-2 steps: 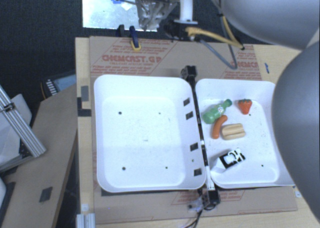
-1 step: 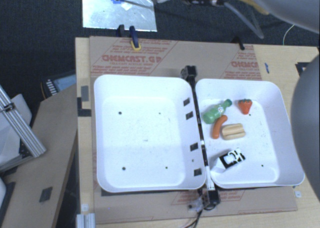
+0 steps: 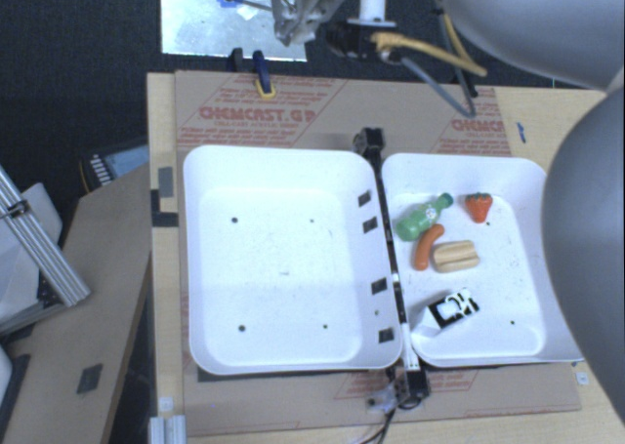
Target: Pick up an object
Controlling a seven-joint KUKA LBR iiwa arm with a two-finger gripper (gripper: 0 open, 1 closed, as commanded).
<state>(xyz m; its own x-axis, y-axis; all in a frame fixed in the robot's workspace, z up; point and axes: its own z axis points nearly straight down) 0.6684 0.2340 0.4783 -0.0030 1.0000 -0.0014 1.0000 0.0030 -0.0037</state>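
1. Grey metal of my arm (image 3: pixel 576 237) fills the right side of the camera view, its bulk overlapping the right edge of the right bin.
2. Brown cardboard covers the surface (image 3: pixel 391 110), printed with red lettering along its far edge, and both bins sit on it side by side.
3. My left bin (image 3: pixel 210 266) is a shallow white tray with a few dark specks on its floor.
4. My right bin (image 3: pixel 518 188) is the same white, joined to the left one along a dark seam with clips, and every loose object lies inside it.
5. My gripper (image 3: pixel 293 18) hangs high near the far edge of the surface, beyond the far edge of the left bin and well apart from the objects; at this angle I cannot tell how far it is parted, and I see nothing in it.
6. A green bottle (image 3: pixel 422 218) lies tilted near the far-left corner of the right bin.
7. A tan bread roll (image 3: pixel 455 256) lies near the bin's middle, just beside an orange sausage-shaped piece (image 3: pixel 426 246) that touches the bottle's lower end.
8. A black-and-white block (image 3: pixel 452 308) rests toward the near edge of the right bin.
9. A red strawberry (image 3: pixel 479 206) sits near the far edge, just right of the bottle's cap.
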